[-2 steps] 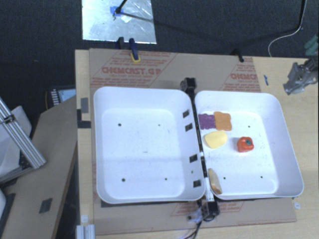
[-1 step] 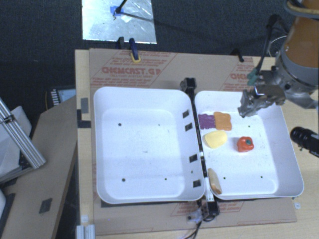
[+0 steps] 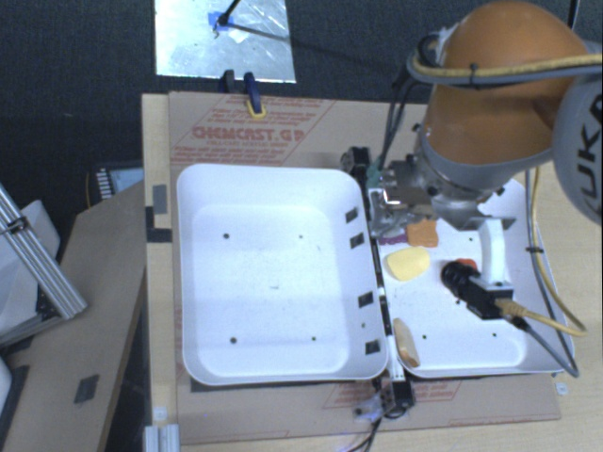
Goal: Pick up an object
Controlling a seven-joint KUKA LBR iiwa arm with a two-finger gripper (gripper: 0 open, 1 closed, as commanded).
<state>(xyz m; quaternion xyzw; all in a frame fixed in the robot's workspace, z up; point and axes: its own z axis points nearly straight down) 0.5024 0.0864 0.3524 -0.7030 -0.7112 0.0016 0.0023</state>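
Cardboard covers the bench under two white bins. We see the arm reaching in from the upper right, past the left bin, over the right bin. Its gripper hangs at that bin's upper left corner; we cannot make out whether it is spread or pressed together. Just below lie a yellow piece and an orange piece; a tan piece rests lower left.

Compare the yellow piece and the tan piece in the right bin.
The yellow piece is broad and rounded; the tan piece is long and narrow. The yellow piece sits farther back; the tan piece hugs the front left wall. Both lie in the right bin.
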